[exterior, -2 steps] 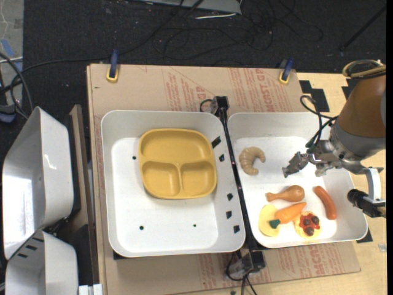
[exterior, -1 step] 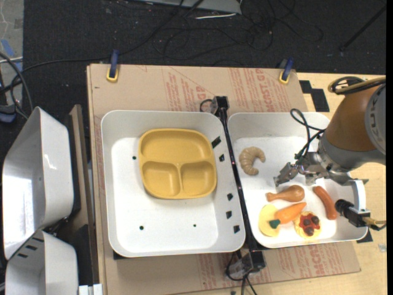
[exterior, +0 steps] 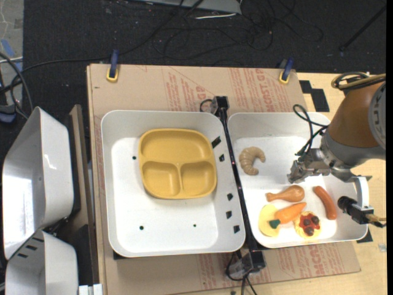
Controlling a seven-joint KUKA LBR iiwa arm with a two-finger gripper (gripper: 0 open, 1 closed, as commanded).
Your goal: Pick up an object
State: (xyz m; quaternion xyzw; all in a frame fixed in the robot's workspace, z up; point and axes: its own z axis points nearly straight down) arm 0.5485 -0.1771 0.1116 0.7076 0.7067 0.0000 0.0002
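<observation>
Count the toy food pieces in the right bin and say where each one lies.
6: croissant upper left, drumstick mid-bin, sausage at right, carrot over a yellow piece at the front, red-and-yellow piece beside them. The arm could hide more.

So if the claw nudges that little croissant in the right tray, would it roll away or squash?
The croissant looks like moulded toy food, so probably stiff and light. Its curved, flat-lying shape suggests it would slide or spin rather than roll. It lies apart from the other pieces.

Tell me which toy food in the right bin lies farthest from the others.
The croissant, tan and curled, lies alone in the upper left of the right bin. The drumstick, carrot, sausage and the rest cluster along the lower edge.
</observation>
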